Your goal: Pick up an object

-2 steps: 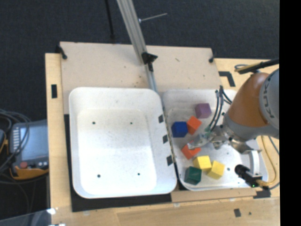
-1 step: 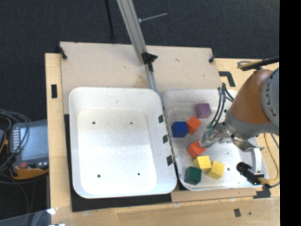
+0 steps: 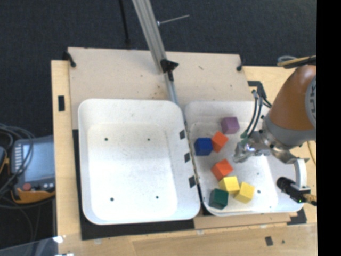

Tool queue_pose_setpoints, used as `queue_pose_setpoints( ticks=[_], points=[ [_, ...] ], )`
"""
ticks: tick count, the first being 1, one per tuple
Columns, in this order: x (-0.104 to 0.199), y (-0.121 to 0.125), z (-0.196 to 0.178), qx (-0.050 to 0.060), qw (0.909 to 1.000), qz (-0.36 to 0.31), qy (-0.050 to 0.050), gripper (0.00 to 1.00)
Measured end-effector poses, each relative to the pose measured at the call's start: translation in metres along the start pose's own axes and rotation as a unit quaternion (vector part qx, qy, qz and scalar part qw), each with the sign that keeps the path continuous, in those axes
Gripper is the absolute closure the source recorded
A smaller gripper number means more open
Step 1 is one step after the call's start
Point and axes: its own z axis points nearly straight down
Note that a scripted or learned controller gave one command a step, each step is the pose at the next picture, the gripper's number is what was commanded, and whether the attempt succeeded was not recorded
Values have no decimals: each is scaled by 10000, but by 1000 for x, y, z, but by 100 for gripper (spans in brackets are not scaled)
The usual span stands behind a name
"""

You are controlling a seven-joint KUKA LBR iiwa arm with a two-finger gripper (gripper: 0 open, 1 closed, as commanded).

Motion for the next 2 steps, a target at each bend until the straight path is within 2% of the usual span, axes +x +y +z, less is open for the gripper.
queue_pose_setpoints(
  ticks=[1, 2],
  points=[
    [-1, 2, -54, -10, 10000, -1, -2, 100],
    [48, 14, -45, 31, 10000, -16, 11, 100]
  ],
)
